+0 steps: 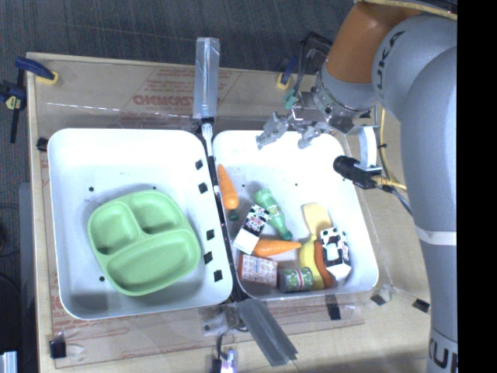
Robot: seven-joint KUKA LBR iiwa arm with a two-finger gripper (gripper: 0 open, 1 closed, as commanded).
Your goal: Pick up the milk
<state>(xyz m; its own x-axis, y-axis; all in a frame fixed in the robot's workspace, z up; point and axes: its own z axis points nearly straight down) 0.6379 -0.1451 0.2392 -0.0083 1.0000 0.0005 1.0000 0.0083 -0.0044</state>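
Figure: KUKA arm over the right bin (353,208). The gripper (289,134) hangs above that bin's far rim, its 2 fingers (268,136) spread apart with nothing between them. 2 cow-patterned cartons lie in this bin; which is the milk (334,252) is a judgement, taken here as the black-and-white carton by the near right corner, beside the yellow block (315,217). It lies well apart from the fingers, toward the bin's near rim, long axis roughly along the near-far line. The second carton (252,228) lies nearer the divider. A green plate (144,242) sits in the left bin.
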